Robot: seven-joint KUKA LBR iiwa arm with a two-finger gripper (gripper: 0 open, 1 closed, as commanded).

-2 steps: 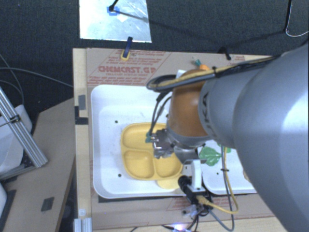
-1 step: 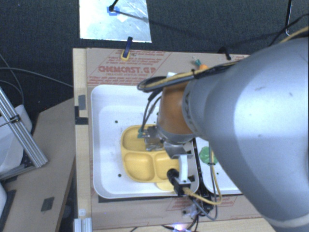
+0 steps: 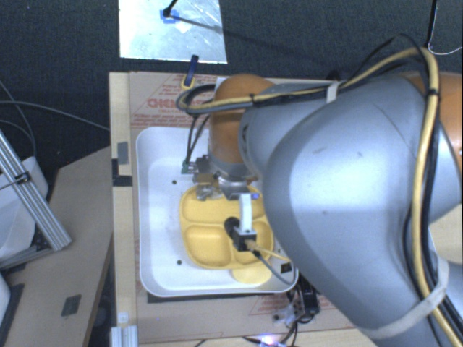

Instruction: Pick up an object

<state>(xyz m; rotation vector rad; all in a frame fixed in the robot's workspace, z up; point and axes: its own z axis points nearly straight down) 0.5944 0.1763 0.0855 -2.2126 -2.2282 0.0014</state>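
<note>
Gripper (image 3: 211,185) down low inside white bin (image 3: 153,194). Yellow compartment tray (image 3: 202,230) lies flat on bin floor directly beneath gripper, spreading from it toward bin's near rim. Gripper sits over tray's far edge; contact unclear. Gripper state: cannot tell, wrist blocks sight

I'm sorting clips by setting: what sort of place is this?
Probably a robotics lab: a grey arm reaches into a white bin on a bench, with an aluminium frame beside it.
</note>
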